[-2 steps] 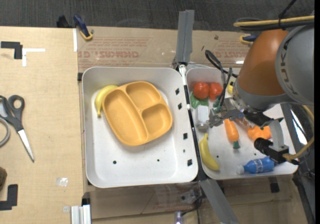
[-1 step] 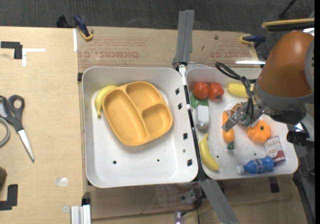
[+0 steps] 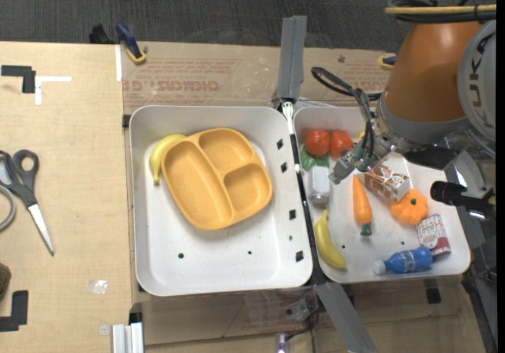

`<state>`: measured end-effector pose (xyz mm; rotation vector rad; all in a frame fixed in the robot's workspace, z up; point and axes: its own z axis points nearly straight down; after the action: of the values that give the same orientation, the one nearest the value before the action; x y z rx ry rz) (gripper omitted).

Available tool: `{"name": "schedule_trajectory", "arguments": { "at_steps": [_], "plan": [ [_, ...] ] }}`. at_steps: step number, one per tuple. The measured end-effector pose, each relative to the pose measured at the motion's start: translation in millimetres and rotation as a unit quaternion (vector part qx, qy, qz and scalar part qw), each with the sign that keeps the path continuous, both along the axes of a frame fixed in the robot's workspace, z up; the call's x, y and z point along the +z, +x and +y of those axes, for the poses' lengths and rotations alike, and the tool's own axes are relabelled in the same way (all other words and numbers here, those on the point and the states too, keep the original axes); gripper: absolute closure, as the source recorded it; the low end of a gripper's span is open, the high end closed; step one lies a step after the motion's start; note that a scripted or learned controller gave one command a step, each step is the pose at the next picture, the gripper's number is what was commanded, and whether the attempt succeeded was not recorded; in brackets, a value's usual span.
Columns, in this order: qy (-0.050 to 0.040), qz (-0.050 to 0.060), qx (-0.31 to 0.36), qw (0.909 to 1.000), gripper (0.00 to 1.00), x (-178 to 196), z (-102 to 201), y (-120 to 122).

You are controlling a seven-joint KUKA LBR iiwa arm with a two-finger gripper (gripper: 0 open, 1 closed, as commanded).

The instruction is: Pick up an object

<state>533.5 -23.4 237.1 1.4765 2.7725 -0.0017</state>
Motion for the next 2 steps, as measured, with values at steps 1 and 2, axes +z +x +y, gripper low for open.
{"name": "schedule_trajectory", "arguments": {
  "at_steps": [1, 2],
  "plan": [
    [0.0004, 0.001, 0.059, 0.9983, 1.0, -46.3, 10.6, -47.1],
    [-0.0003, 0.0, 0.051, 0.9987, 1.0, 8.5, -92.7, -16.4]
  ]
}}
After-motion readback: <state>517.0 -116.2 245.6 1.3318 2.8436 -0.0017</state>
